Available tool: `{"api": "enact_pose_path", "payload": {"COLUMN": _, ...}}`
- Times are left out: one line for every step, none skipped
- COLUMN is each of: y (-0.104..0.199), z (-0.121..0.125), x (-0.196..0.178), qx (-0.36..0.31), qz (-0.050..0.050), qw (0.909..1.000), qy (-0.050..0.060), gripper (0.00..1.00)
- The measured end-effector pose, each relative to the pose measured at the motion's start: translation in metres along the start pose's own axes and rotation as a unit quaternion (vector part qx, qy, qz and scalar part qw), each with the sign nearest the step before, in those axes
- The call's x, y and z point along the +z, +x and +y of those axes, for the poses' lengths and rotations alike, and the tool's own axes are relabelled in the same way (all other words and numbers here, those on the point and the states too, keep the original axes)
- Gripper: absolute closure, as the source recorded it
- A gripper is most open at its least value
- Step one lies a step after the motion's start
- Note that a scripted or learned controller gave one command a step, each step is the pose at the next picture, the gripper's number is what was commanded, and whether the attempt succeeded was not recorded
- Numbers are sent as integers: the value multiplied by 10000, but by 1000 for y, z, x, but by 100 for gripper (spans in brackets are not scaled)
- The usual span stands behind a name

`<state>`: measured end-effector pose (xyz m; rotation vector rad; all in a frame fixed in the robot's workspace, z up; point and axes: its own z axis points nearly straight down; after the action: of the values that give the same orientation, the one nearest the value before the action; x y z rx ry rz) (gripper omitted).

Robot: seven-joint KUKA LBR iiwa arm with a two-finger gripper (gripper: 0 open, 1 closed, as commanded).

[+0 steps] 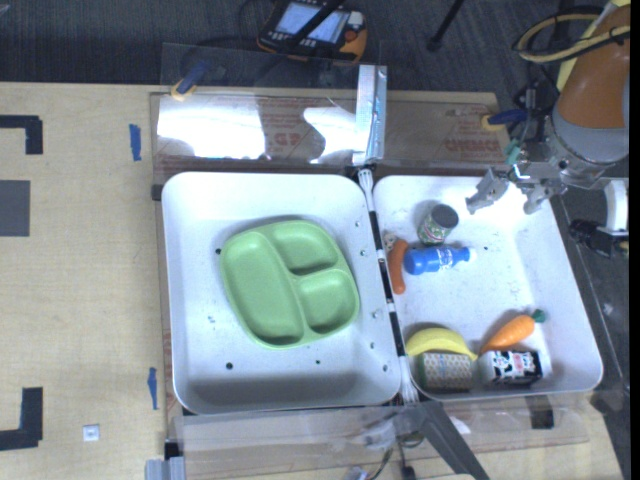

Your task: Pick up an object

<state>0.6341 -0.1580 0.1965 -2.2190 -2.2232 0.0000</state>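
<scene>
Camera view, left bin (190, 268) holding a green divided plate (290, 283); right bin (560, 298) with small can (436, 222), blue bottle (435, 259), banana (438, 341), carrot (510, 330); gripper (510, 190) fingers spread apart above the bin's far edge, nothing between them

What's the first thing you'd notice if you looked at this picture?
The big green divided plate sitting in the left bin jumps out first. Next, the right bin is full of bright little things, like a blue bottle, a carrot and a banana, with the robot's claw above its far edge.
</scene>
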Motion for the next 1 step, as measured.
{"api": "enact_pose_path", "payload": {"y": 68, "z": -19, "x": 89, "qx": -268, "qz": -2, "qw": 9996, "qy": -4, "gripper": 0}}
